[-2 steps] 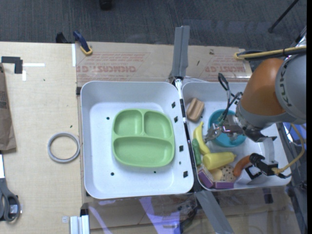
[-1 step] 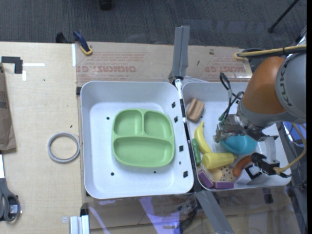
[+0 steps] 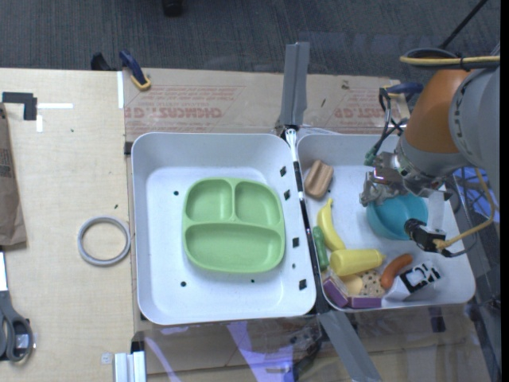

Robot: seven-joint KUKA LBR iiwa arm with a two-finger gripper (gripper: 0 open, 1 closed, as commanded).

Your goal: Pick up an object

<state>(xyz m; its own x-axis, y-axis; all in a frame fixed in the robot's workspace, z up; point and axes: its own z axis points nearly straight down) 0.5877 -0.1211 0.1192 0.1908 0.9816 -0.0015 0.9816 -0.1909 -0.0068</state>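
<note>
The gripper (image 3: 380, 183) hangs low over the right bin (image 3: 350, 151), just at the nine o'clock edge of a blue bowl (image 3: 398, 216), which looks like the object it is going for. The bowl sits toward three o'clock in that bin, partly under the arm's wrist. Whether the gripper is released or clenched I cannot tell; the wrist and cables hide that part.

The bowl is probably light, stiff plastic with a smooth, slippery wall. Pinching its rim, one side inside and one outside, seems the surest hold; the rounded body would likely slide away.

Around it, at about nine o'clock from the bowl, lies a yellow banana (image 3: 328, 225) with a green vegetable (image 3: 320, 245) just beside it. At six to seven o'clock sit a yellow block (image 3: 356, 259), a speckled cheese-like piece (image 3: 367, 283) and a purple item (image 3: 337, 294), packed close. An orange sausage (image 3: 396, 270) and a black-and-white toy (image 3: 418, 278) lie at six o'clock. A tan bread piece (image 3: 318, 178) rests near the bin's eleven o'clock corner.

The left bin (image 3: 151, 237) holds a green divided tray (image 3: 234, 226). On the surface (image 3: 64, 181), well apart at nine o'clock, lies a tape ring (image 3: 103, 239).
</note>
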